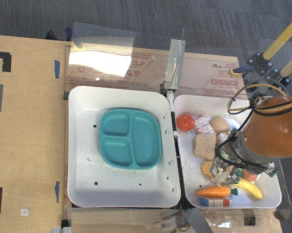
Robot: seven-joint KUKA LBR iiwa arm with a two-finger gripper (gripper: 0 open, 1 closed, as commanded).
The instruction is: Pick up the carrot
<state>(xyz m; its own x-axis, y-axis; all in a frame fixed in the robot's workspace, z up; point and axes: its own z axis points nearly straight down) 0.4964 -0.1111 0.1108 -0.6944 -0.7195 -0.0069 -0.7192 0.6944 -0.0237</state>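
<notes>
The carrot (213,191) is orange with a green end and lies flat near the front wall of the right bin (272,204). My gripper (222,171) hangs over the right bin just behind the carrot, a little above it. The arm's orange band and grey wrist hide the bin's right side. Nothing shows between the gripper and the carrot, and the carrot rests on the bin floor.
A banana (249,188) lies right of the carrot, and a red, white and blue tube (215,202) in front of it. A cracker (206,168), bread slice (205,145), tomato (185,122), wrapper (202,125) and bun (218,124) sit behind. The left bin (79,148) holds a teal divided plate (131,138).
</notes>
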